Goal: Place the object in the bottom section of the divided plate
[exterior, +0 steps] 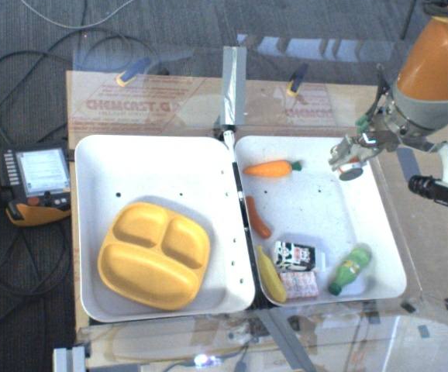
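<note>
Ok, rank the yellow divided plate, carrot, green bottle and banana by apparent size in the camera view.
1. Yellow divided plate, clearly largest.
2. Banana, carrot and green bottle look too alike to rank.

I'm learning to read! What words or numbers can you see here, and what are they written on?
"CHEMCAST": faint red letters on the brown board behind the bins; what follows is too faint.
Small black-and-white box: print too small.
Green bottle: label too blurred.
Screen on the floor: unreadable.
</note>
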